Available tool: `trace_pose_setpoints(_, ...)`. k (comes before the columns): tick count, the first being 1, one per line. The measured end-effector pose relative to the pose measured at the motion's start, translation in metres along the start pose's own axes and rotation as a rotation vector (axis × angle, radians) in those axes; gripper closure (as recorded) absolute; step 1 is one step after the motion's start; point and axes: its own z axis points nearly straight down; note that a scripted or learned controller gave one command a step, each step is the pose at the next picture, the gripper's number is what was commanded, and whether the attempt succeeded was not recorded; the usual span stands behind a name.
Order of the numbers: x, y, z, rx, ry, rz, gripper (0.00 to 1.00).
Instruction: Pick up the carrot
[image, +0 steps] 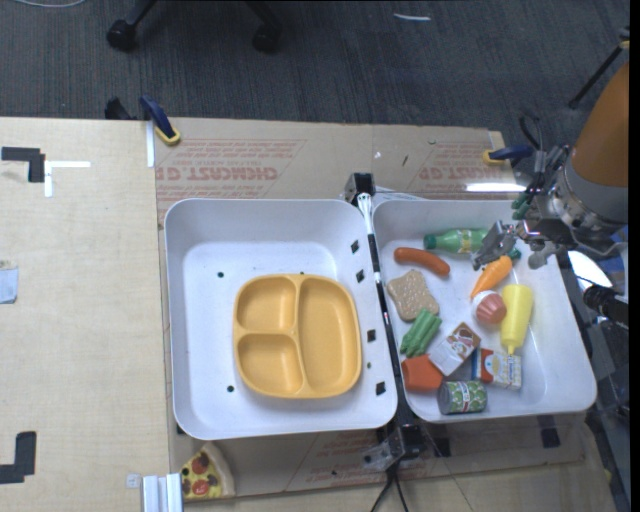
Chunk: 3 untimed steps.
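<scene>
Reaching in from right edge of frame, gripper over upper right part of right bin. Fingertips at upper end of carrot; grasp unconfirmed, jaw state cannot be told. Carrot tilted, lower end toward red-and-white ball. Green bottle just left of gripper, sausage farther left. Yellow bottle below carrot, touching ball. Bread slice, green beans, can lower in same bin. Yellow divided plate in left bin.
</scene>
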Motion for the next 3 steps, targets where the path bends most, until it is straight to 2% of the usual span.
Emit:
trace_pose_setpoints(1,-0.050,0.026,0.155,-0.002,0.001,0.182,0.00)
trace_pose_setpoints(2,-0.084,0.071,0.168,-0.002,0.011,0.325,0.00)
trace_pose_setpoints(3,-0.086,0.071,0.158,-0.003,0.004,0.321,1.00)
